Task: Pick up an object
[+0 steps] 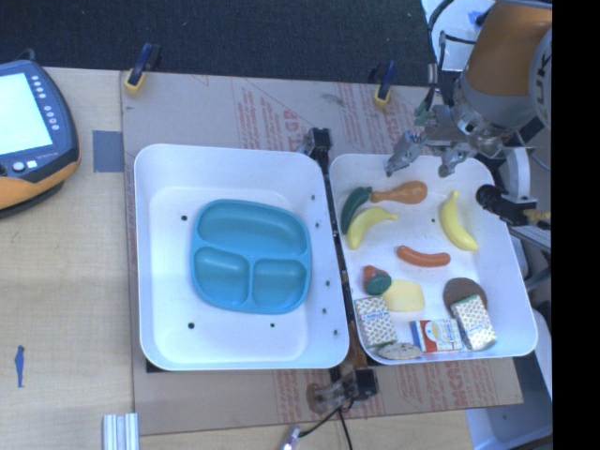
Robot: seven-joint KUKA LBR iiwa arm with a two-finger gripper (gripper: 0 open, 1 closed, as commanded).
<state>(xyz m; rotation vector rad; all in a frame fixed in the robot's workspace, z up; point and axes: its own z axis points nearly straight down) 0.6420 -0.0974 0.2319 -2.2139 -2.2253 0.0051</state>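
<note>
My gripper (pixel 427 160) hangs open over the far edge of the right bin (pixel 521 289), its two fingers spread with nothing between them. Just below it lies a toy chicken drumstick (pixel 401 193). Beside that are a green pepper (pixel 352 205), a yellow banana (pixel 370 223) and a second banana (pixel 457 221). A sausage (pixel 424 257) lies in the bin's middle. Nearer the front are a small red and green toy (pixel 376 280), a yellow wedge (pixel 404 296), a brown piece (pixel 460 291) and several small cartons (pixel 434 335).
The left bin (pixel 159 251) holds a blue divided plate (pixel 251 254). A tablet pendant (pixel 28 129) lies at the bench's far left. Clamps (pixel 138 68) (pixel 382 81) hold the board at the back. A black bracket (pixel 320 142) sits between the bins.
</note>
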